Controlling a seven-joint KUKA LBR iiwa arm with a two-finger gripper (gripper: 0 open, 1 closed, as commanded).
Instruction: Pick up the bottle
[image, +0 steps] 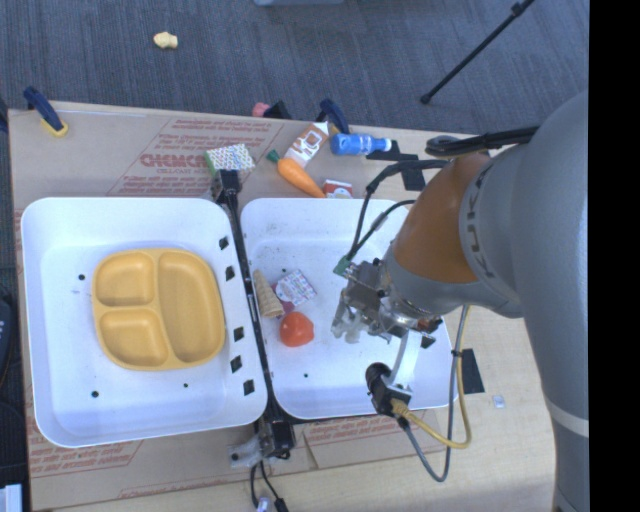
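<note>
Camera view: the bottle (361, 144) lies on the counter (150, 150) beyond the right bin (330, 400), outside it, so the gripper (347, 322), low inside that bin, is well apart from it; how its fingers stand I cannot tell.

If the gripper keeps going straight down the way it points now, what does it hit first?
Most likely the bare floor of the right white bin. The gripper points down beside the red strawberry-shaped toy, apparently just clear of it, though depth is unclear.

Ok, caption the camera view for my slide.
Grey KUKA arm's gripper over right white bin beside red strawberry-shaped toy; yellow divided plate left.
</note>
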